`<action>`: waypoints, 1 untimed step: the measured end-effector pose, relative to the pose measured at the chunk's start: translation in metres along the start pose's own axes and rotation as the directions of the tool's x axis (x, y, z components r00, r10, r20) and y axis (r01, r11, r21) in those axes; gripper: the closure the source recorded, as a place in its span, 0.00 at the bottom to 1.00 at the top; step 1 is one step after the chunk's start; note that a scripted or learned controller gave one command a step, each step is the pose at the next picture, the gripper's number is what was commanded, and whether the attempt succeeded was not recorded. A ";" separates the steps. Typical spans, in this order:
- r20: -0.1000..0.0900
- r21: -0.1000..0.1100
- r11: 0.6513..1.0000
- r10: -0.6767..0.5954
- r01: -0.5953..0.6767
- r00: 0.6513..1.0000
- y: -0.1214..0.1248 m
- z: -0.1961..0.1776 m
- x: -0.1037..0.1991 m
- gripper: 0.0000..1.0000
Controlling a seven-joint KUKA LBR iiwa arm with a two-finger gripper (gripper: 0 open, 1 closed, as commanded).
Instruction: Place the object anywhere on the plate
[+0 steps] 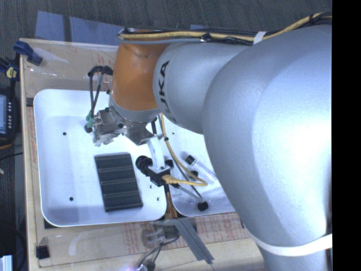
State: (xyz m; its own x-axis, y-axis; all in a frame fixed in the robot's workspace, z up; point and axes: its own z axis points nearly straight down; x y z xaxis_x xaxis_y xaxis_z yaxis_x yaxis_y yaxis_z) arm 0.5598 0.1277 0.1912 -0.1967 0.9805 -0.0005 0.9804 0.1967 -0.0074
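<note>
grey arm [242, 112] looms over left bin [51, 151] holding ridged dark object [117, 182].

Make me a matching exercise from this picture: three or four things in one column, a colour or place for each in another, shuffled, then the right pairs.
Things:
1. ribbed block
2. left bin
3. wrist band
4. cable

Descriptions:
A. orange
B. yellow, looping over the gap between the bins
C. dark grey, lying in the left bin
D. white, with small dark dots on its floor

Pairs: 1-C, 2-D, 3-A, 4-B
</note>
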 end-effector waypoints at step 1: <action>-0.006 -0.013 0.975 0.222 -0.222 0.975 0.082 0.085 -0.010 1.00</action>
State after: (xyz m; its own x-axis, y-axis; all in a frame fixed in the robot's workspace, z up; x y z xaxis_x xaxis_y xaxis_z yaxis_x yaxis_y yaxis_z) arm 0.6420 0.1339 0.1057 0.0256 0.9997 0.0034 0.9997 -0.0256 0.0061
